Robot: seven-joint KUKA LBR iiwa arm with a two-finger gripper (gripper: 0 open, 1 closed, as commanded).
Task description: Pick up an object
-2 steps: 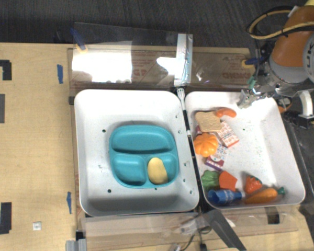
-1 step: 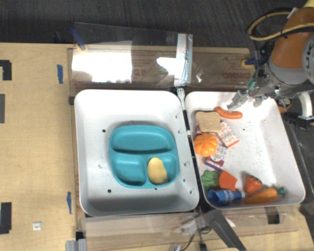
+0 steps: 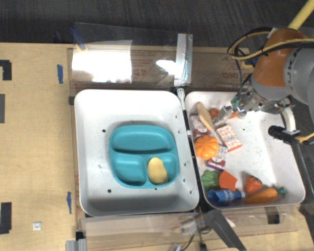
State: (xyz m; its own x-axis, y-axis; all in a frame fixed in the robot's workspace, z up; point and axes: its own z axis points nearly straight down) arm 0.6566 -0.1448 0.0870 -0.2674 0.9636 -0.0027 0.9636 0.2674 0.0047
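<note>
**Arm poised over a crowded right bin, nothing in hand yet**

Down at the near edge we start with the blue bottle point(image 3: 225, 196) lying on its side against the front wall of the right bin point(image 3: 267, 156), at about six o'clock in that bin. Beside it, the carrot point(image 3: 262, 195) stretches toward five o'clock, with a strawberry-like red piece point(image 3: 253, 183) just above and a green pepper point(image 3: 210, 179) with an orange-red wedge point(image 3: 228, 180) tucked next to it. These look heaped along the front and left walls, the way loose items settle in a shallow bin.

Up the left wall now: the small pumpkin point(image 3: 206, 147) at nine o'clock, a purple packet point(image 3: 216, 164) just below it, a red-and-white carton point(image 3: 229, 138) touching its upper right, and a wooden spoon point(image 3: 204, 117) slanting toward eleven o'clock.

And here's the gripper point(image 3: 239, 104), hanging at roughly twelve o'clock in the right bin, just above the carton and spoon. I cannot tell how its fingers stand from this angle, and I see nothing caught in it. Any of those pieces could be the target; the carton and spoon lie nearest.

Trouble ahead, I'd judge: the clutter is packed tight, so neighbours may block a clean grasp, and the bin wall crowds the spoon.

Over in the left bin point(image 3: 94, 140), a teal divided tray point(image 3: 141, 137) holds a potato point(image 3: 157, 170) at its five o'clock compartment, well apart from the arm.
</note>
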